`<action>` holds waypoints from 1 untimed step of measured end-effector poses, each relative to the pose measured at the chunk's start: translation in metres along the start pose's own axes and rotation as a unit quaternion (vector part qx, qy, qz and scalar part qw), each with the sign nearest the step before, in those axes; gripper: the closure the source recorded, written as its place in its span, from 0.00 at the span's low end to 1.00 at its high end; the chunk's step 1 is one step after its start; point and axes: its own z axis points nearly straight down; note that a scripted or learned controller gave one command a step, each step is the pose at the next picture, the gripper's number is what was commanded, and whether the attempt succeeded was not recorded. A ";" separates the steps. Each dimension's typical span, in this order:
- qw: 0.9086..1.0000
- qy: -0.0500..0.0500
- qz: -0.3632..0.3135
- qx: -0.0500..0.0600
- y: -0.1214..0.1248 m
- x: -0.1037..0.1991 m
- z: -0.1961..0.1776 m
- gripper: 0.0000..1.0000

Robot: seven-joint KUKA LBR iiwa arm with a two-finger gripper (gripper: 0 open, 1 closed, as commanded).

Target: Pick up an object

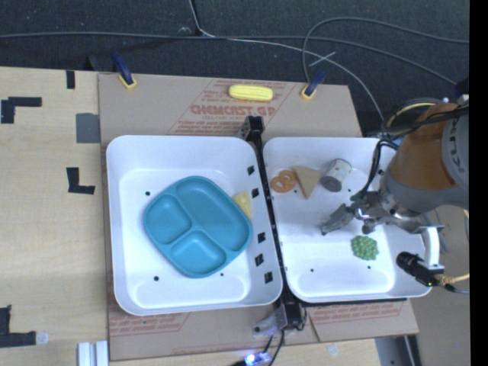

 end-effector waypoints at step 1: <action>1.000 -0.001 -0.002 -0.005 0.002 0.001 0.042 0.00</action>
